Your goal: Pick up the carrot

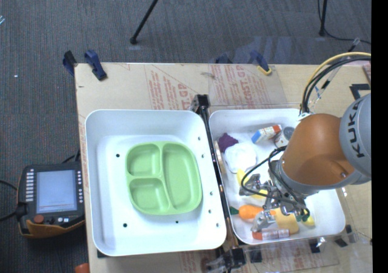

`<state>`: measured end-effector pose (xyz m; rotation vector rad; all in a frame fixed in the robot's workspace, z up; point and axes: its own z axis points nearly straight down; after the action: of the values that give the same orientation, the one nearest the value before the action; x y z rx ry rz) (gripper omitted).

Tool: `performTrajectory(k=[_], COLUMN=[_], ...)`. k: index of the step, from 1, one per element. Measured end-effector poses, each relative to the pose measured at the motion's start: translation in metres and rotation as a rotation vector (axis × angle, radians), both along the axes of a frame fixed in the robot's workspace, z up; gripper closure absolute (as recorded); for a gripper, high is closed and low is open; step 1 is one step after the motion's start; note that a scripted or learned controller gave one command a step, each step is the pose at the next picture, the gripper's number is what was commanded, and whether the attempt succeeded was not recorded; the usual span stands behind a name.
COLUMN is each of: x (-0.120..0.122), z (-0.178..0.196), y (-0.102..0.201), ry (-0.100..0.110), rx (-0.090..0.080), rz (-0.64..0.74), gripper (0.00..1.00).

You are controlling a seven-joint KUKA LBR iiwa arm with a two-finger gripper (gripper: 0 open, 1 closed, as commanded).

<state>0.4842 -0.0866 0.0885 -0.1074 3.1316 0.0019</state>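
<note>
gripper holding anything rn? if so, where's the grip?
Cannot tell. The gripper sits low in the right bin, right beside the carrot, but the view doesn't show the carrot in its grip.

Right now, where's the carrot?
The carrot lies in the right bin near its front-left corner, just left of the gripper, with a yellow item on its right.
</note>
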Motion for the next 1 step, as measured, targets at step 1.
performTrajectory(k=[1], x=[0.0002], z=[0.0093], y=[0.0022], ry=[0.002], rx=[0.001], rz=[0.006], gripper=[1.00])
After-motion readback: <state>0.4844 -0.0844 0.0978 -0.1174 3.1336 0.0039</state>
